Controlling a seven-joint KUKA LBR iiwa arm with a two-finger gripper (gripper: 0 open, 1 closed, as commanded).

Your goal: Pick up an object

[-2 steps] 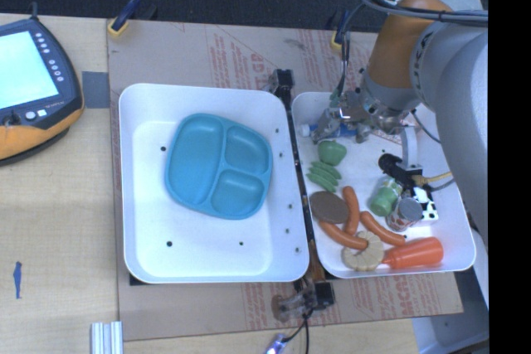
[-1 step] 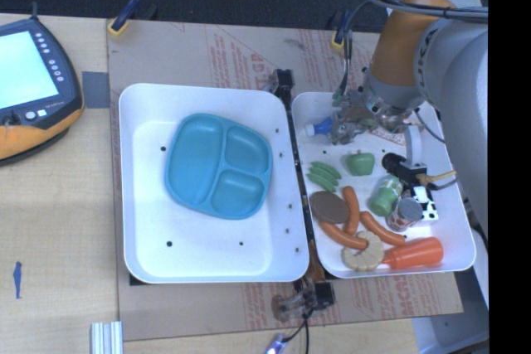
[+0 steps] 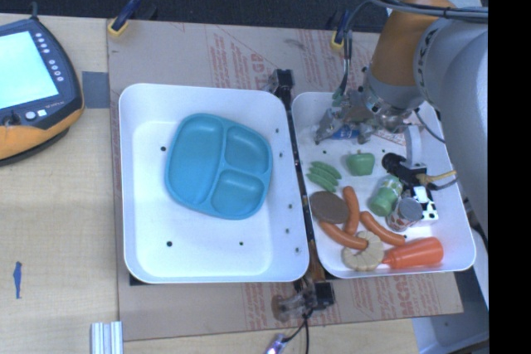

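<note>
Nearest you, at the front rim of the right bin (image 3: 461, 263), an orange toy carrot (image 3: 415, 253) lies on its side, its blunt end touching a pale round slice (image 3: 363, 258). Just behind them, three orange-red sausages (image 3: 343, 235) fan out beside a brown patty (image 3: 329, 207), one of them leaning along the patty's right edge. To their right you see a small tin (image 3: 405, 214) with a black-and-white die (image 3: 427, 211) against it and a green can (image 3: 385, 196) just to its left. Farther back, a green leafy piece (image 3: 323, 175) lies near the bin's left wall, and a green pepper (image 3: 360, 163) sits apart from the cluster, near the middle of the bin.

Beyond the pepper, the gripper (image 3: 358, 131) hangs low over the far end of the right bin, close to the pepper; you cannot tell from this angle whether the claw is open or closed. The grey arm (image 3: 452, 62) with its orange band rises to the right behind it.

In the left bin (image 3: 133, 178), a blue divided plate (image 3: 220, 166) lies flat near the centre, well apart from the arm. At the far left of the bench (image 3: 58, 211) rests an orange-edged control pendant (image 3: 29, 87).
</note>
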